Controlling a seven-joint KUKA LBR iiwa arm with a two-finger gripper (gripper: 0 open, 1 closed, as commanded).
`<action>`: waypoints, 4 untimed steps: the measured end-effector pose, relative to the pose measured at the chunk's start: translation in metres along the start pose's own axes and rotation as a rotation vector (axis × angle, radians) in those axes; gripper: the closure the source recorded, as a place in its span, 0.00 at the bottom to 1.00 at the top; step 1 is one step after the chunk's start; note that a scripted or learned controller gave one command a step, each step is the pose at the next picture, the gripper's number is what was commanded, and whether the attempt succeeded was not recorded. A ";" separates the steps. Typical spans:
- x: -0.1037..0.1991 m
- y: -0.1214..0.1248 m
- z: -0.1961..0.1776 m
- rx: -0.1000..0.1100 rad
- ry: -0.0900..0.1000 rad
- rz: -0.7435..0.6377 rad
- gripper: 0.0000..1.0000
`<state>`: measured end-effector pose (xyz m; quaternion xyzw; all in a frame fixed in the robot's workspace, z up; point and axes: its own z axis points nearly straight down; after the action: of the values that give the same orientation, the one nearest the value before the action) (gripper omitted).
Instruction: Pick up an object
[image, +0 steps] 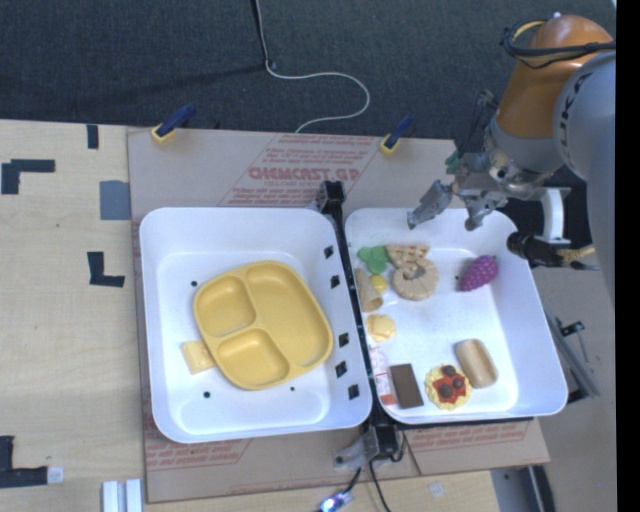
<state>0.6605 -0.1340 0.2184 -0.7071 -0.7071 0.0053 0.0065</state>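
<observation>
wooden surface (60, 300), two shallow white bins (160, 300)
jaws spread, holding nothing, above the right bin's far edge; pick not begun.

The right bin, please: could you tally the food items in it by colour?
In the right bin:
Green: 1, leafy piece
Purple: 1, grapes
Tan or beige: 3, cookie, bread roll, pale piece
Yellow: 1, small piece
Brown: 1, chocolate bar
Mixed red and yellow: 1, small pizza
Total: 8
</observation>
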 end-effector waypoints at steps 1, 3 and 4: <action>0.000 0.002 -0.006 -0.010 -0.001 -0.002 0.00; 0.006 0.007 0.092 -0.005 -0.001 -0.004 0.00; 0.007 0.008 0.137 -0.011 -0.001 -0.003 0.00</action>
<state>0.6663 -0.1272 0.0813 -0.7060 -0.7082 0.0016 0.0022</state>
